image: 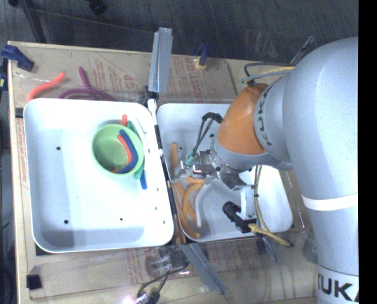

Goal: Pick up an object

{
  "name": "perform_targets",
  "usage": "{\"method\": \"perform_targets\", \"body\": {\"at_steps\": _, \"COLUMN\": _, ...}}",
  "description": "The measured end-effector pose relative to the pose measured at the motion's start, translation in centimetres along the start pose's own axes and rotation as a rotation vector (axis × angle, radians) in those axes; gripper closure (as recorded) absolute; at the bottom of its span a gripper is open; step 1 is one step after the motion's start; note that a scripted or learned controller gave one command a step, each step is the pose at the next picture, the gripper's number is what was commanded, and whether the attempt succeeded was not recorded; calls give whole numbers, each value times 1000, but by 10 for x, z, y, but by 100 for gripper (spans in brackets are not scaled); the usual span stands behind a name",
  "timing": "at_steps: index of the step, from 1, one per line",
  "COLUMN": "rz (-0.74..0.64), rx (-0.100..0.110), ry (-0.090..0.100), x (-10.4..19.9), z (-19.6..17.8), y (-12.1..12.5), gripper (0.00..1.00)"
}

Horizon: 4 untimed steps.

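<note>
My gripper is low in the right bin, near its left side, under the orange wrist band. A small teal piece shows right at the gripper's tip; I cannot tell whether it is held. Just below the gripper lie curved orange-tan strips and a white curved piece. A thin brown stick lies along the bin's left wall. The arm hides the middle and right of this bin.
The left bin holds a green bowl with red, blue and orange pieces at its right rim, and a blue piece beside it. Orange and purple tubes lie on the bench behind that bin.
</note>
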<state>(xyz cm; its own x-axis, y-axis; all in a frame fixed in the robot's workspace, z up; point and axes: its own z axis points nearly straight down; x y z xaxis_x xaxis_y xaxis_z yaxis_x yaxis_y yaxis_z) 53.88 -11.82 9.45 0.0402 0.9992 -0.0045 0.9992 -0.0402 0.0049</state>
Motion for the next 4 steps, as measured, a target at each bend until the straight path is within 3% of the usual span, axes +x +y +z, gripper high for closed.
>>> {"method": "perform_targets", "body": {"at_steps": 1, "rz": -1, "rx": -1, "ry": -4, "x": -3, "z": -11, "y": 1, "gripper": 100}}
{"method": "perform_targets", "body": {"at_steps": 2, "rz": -4, "rx": 0, "ry": -3, "x": -1, "z": -11, "y": 1, "gripper": 0}}
{"method": "perform_targets", "body": {"at_steps": 3, "rz": -52, "rx": -12, "ry": 3, "x": -7, "z": -3, "y": -17, "gripper": 0}}
{"method": "perform_targets", "body": {"at_steps": 4, "rz": -56, "rx": -10, "ry": -1, "x": -9, "z": -13, "y": -17, "gripper": 100}}
